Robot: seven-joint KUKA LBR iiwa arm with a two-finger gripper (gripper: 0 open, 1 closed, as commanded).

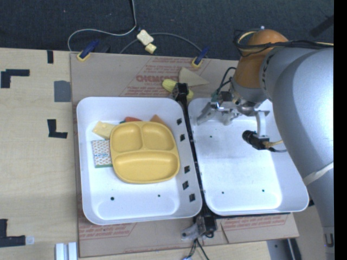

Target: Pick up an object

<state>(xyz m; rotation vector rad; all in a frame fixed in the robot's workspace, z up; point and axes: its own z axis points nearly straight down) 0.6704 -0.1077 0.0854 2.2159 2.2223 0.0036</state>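
In the camera view, the end effector (217,112) is over the far part of the right bin (244,194); whether it is released or clenched I cannot tell. A yellow divided plate (145,151) lies in the left bin (135,205), partly covering a small patterned packet (100,153).

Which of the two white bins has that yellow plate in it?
The left bin. It holds the yellow divided plate; the gripper is over the right bin.
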